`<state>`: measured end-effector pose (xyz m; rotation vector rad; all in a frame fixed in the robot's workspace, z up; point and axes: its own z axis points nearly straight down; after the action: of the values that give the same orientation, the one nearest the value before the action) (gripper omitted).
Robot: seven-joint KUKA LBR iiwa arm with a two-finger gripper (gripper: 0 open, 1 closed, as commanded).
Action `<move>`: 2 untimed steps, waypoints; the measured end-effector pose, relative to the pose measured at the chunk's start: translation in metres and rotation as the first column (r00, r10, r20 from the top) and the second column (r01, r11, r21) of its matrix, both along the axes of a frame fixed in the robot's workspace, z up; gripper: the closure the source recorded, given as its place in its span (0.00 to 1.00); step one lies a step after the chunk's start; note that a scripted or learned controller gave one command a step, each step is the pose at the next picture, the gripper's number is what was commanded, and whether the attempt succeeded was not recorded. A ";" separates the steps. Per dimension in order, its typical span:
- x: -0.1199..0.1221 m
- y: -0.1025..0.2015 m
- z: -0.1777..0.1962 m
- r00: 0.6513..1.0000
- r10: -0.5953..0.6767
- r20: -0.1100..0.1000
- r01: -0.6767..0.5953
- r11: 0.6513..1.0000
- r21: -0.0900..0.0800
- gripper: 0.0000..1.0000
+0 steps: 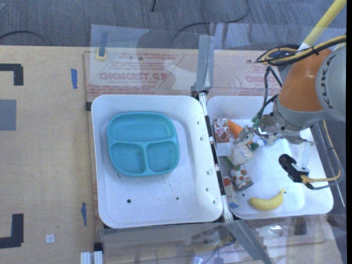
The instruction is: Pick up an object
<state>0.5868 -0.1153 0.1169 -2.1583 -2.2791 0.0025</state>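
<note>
The wooden bench holds two white bins side by side. The left bin sits in the middle, and the right bin touches it at 3 o'clock. Flat cardboard lies under the bins at 12 o'clock. Small blue tape bits stick to the bench at 9 o'clock.

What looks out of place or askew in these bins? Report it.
Nothing looks spilled or broken. In the right bin the small cartons lie tumbled at odd angles along the left wall; the banana lies apart. The teal plate sits flat.
</note>
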 end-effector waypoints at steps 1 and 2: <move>0.025 0.000 -0.030 0.993 0.116 0.005 -0.116 0.993 -0.014 0.00; 0.028 -0.001 -0.021 0.994 0.111 0.011 -0.111 0.994 -0.011 1.00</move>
<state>0.6145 -0.1163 0.0957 -2.0383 -2.4075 0.0018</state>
